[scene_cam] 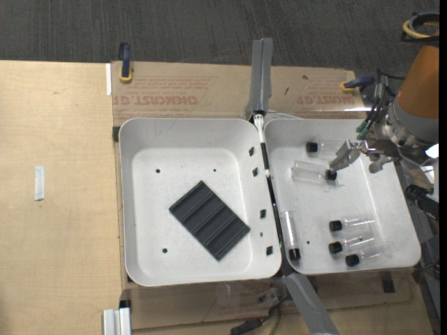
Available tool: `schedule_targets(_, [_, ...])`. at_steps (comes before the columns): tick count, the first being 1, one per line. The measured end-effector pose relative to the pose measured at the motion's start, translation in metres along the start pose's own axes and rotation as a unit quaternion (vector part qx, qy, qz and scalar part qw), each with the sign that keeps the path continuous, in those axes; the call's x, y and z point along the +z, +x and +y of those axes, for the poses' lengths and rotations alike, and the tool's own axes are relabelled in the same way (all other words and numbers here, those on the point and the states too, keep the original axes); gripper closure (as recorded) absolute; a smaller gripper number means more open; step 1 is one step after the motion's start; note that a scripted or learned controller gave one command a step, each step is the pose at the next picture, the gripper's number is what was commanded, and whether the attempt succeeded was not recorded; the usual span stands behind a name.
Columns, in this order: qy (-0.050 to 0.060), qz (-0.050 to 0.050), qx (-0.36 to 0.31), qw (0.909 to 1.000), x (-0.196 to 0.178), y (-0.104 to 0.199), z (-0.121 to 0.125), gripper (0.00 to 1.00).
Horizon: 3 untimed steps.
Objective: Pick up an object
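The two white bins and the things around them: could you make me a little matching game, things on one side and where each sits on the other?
Things:
1. Dark ribbed panel
2. Clear tubes with black caps
3. Robot's hand
4. Blue clamp

Places:
A. On the cardboard's far left corner
B. Above the right bin, by a lone tube
C. Lying flat in the left bin
D. Clustered in the right bin's near corner

Pairs: 1-C, 2-D, 3-B, 4-A
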<state>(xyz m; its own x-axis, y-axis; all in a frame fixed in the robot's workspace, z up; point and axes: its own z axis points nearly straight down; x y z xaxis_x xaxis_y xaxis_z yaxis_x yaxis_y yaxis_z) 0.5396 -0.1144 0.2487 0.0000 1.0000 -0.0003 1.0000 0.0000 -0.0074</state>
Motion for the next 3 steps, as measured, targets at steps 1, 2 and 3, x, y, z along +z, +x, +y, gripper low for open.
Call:
schedule_targets(1, [0.000, 0.000, -0.011, 0.9999, 0.084, -0.005, 0.054, 0.00])
schedule_targets(2, [-0.015, -0.003, -0.007, 0.9999, 0.136, -0.053, 0.070, 0.00])
schedule_targets(3, [-0.016, -0.003, -0.021, 0.9996, 0.144, -0.045, 0.052, 0.00])
